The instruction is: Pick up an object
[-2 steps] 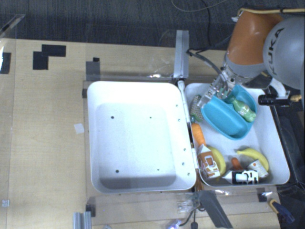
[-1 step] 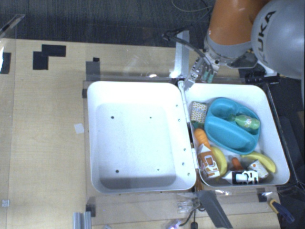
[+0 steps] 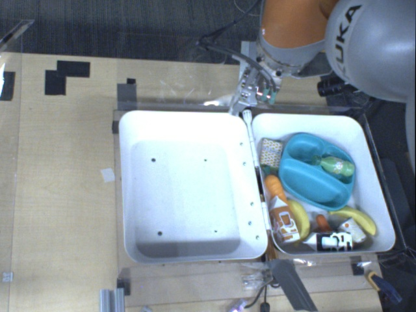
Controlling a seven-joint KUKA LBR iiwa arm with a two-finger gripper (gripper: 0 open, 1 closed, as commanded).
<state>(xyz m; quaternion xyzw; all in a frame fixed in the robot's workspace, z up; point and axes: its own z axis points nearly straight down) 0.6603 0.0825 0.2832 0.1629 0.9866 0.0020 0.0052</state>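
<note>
The arm (image 3: 338, 25) is reaching in from the right, and its jaws (image 3: 255, 91) are hanging above the far rim where the two bins meet, over the worktop (image 3: 58, 174) edge rather than over any object. Whether the jaws are spread or pressed together cannot be told; the tip is small and cluttered with cabling at this slant, and nothing is showing between them. The left bin (image 3: 185, 187) is lying just beside the right bin (image 3: 364, 135), the two touching along a shared edge. All candidate objects are sitting in the right bin, well apart from the jaws and nearer the camera. A blue divided dish (image 3: 311, 174) is occupying the bin's middle, with a green bottle (image 3: 337, 167) lying on its right side. A patterned packet (image 3: 271, 152) is resting just left of the dish. Near the front wall, an orange-capped bottle (image 3: 278, 207) is lying beside a yellow banana (image 3: 299, 218), a second banana (image 3: 359, 218) is curving at the right, and a dark can (image 3: 331, 242) is lying on its side between them.
</note>
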